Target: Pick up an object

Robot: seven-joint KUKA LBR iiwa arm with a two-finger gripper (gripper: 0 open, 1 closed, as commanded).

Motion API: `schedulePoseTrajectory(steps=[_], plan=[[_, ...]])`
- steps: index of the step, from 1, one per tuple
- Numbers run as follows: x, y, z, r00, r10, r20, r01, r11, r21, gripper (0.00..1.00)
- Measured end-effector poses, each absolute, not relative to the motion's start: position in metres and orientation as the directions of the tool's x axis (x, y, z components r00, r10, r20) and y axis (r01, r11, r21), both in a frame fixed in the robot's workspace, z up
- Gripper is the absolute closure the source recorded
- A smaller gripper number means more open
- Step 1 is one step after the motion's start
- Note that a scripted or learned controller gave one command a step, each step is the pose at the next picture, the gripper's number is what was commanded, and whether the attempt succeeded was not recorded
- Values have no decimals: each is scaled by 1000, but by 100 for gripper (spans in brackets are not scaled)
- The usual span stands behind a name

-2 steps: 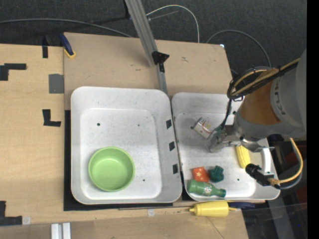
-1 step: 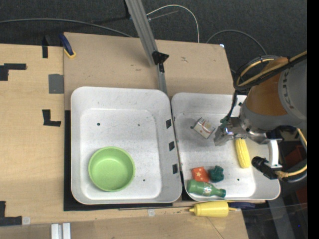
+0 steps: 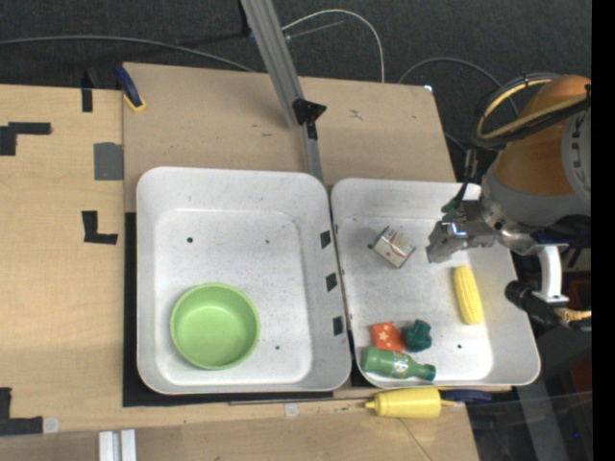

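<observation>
Hovering over the right bin [image 3: 500, 358], my gripper [image 3: 448, 242] sits near that bin's upper right part, with my grey arm [image 3: 538, 176] and its orange band coming in from the right edge of the view. I cannot tell from this angle how the gripper is set, and nothing shows held in it. Just to the left of the gripper, a small grey block [image 3: 392, 246] lies on the bin floor, near but apart from the tip. Just below and slightly right of the gripper lies a yellow corn cob [image 3: 467, 294], lengthwise along the bin, not touching me. Further below and to the left, near the bin's front edge, three things cluster together: an orange piece [image 3: 385, 336], a dark green piece [image 3: 417, 334] just beside it, and a green bottle [image 3: 398, 364] lying on its side beneath both, against the front wall. Outside the bin, below that cluster, a yellow bottle [image 3: 407, 403] lies on the bench [image 3: 211, 113]. Well to the left of the gripper, the left bin [image 3: 240, 185] holds a green bowl [image 3: 215, 326] upright in its lower left part. A grey pole [image 3: 274, 46] slants up beyond the seam between the two bins.
</observation>
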State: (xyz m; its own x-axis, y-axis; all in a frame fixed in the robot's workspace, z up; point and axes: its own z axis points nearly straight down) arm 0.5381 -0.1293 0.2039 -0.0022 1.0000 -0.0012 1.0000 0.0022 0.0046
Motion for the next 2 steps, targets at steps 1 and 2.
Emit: schedulePoseTrajectory(steps=[1, 2], plan=[[538, -129, 217, -1, 1000, 0, 1000, 1, 0, 100], [552, -70, 211, -7, 1000, 2, 1000, 7, -2, 100]])
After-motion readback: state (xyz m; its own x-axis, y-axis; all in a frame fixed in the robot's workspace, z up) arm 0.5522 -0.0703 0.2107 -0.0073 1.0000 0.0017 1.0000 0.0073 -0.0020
